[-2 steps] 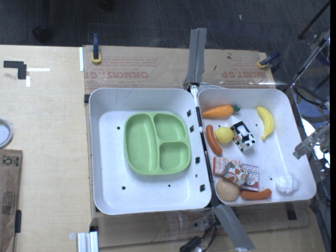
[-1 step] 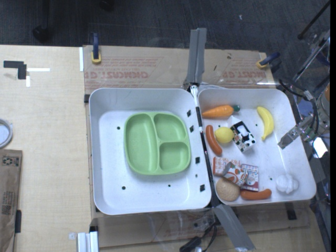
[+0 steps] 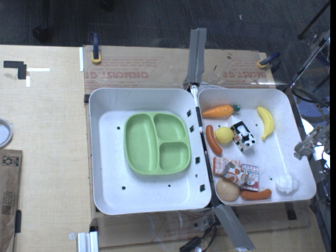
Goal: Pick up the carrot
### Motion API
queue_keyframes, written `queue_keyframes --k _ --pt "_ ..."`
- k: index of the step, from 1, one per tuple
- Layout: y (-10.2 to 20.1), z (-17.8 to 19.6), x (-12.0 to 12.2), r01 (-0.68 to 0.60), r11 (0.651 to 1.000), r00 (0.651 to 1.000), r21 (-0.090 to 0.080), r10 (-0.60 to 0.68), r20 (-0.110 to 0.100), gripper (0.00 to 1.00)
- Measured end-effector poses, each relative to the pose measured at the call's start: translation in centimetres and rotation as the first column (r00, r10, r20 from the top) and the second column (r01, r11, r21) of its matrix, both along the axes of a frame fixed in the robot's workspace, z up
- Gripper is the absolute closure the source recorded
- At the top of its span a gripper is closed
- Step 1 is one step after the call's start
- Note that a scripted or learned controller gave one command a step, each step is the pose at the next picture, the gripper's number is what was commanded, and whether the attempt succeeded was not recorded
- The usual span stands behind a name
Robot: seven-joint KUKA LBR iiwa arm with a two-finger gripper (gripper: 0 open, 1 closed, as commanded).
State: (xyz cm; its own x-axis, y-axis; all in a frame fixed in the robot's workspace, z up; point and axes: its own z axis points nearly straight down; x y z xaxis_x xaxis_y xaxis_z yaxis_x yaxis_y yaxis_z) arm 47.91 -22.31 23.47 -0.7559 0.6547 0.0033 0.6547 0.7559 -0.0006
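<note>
Camera view is showing us the carrot (image 3: 217, 111) lying untouched at the far end of the right bin (image 3: 294, 114), just beyond the lemon (image 3: 224, 135). We are judging the pick unstarted; gripper state we cannot tell.

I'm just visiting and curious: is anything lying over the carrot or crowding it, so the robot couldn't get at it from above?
Nothing visible covers the carrot. It lies bare near the far left corner of the right bin, close to the wall. The nearest things, a sausage and a lemon, lie apart from it on the near side.
</note>
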Motion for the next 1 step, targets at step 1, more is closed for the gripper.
queue_keyframes --k 1 --pt "-0.08 0.56 0.18 0.005 1.0 1.0 0.002 -0.005 -0.002 1.0"
